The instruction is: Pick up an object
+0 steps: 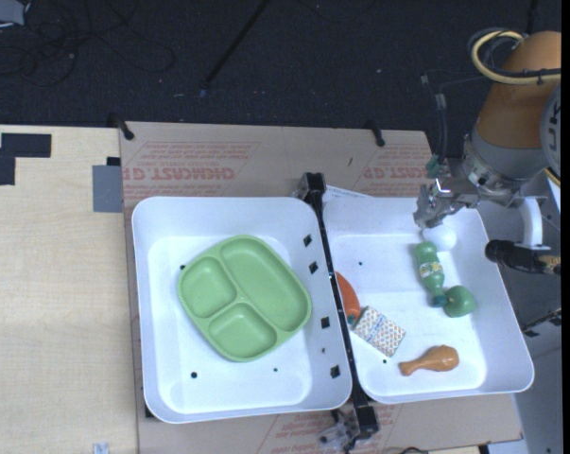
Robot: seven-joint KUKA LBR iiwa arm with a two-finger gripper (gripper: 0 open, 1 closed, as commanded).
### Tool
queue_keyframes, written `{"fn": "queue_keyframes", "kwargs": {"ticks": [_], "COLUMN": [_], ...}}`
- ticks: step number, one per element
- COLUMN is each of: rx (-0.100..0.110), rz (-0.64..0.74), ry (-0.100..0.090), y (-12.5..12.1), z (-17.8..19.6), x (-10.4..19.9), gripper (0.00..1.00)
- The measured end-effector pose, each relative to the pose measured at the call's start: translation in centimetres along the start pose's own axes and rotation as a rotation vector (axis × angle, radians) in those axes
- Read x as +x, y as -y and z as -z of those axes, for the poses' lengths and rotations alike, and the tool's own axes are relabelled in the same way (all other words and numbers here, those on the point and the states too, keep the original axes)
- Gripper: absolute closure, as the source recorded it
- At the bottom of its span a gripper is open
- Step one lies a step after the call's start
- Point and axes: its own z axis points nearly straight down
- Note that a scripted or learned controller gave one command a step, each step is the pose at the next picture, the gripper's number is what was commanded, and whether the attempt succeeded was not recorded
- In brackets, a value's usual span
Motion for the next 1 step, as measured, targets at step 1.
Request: {"fn": "queue_keyframes", "kwargs": {"ticks": [1], "rx": [0.000], "rz": [0.002], "ry": [-0.002], "y": [-0.15], "z": [0.79], "x": [5.91], "gripper": [1.00]}}
